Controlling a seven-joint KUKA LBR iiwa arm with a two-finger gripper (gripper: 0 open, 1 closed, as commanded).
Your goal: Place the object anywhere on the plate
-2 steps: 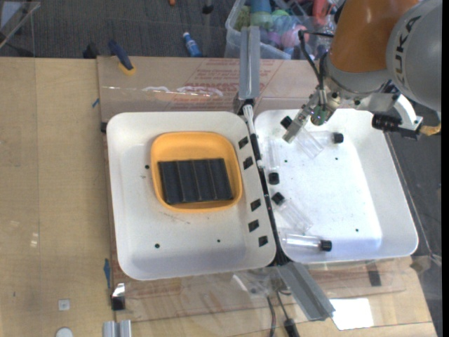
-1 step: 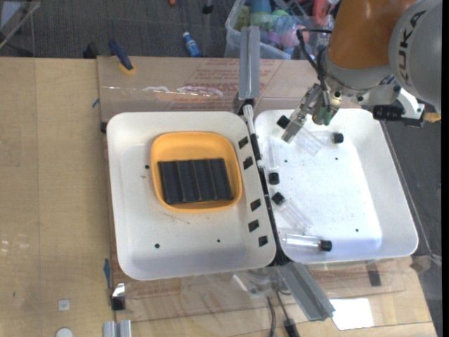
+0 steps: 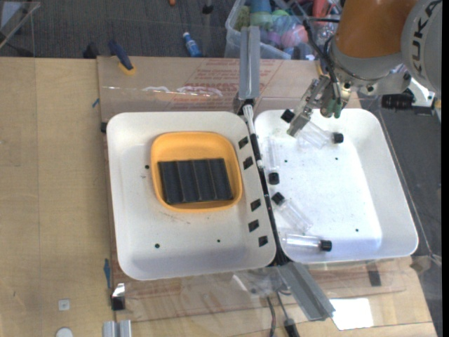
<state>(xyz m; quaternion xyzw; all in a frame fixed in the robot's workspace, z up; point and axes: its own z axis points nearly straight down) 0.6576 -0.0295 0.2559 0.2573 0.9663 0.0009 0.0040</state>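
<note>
Two white bins sit side by side on the wooden bench (image 3: 42, 188). We see the left bin (image 3: 130, 237) holding an orange plate (image 3: 163, 146), roughly in its middle. The dark ridged block (image 3: 195, 180) lies flat on that plate, inside the rim, covering most of the plate's floor, with its grooves running away from the camera. So the task's thing is on the plate, in the left bin.

The gripper (image 3: 298, 123) hangs over the far left corner of the right bin (image 3: 393, 209), tilted, well apart from the block and the plate. We cannot tell whether it is released or clenched; it is too small and blurred. We see nothing clearly held in it. The grey arm with its orange band (image 3: 375, 12) comes in from the upper right.

The right bin has several clear tubes with black caps. One tube (image 3: 306, 243) lies near the front edge, and another tube (image 3: 319, 137) is just beside the gripper. Two small black caps (image 3: 274, 178) lie close to the divider. A row of black clips (image 3: 254, 205) runs along the seam between the bins. A grey metal bar (image 3: 247, 69) stands at the far end of that seam. A cardboard sheet (image 3: 175, 79) lies behind the bins, and a clear tub of coloured toys (image 3: 280, 12) sits beyond it.
</note>
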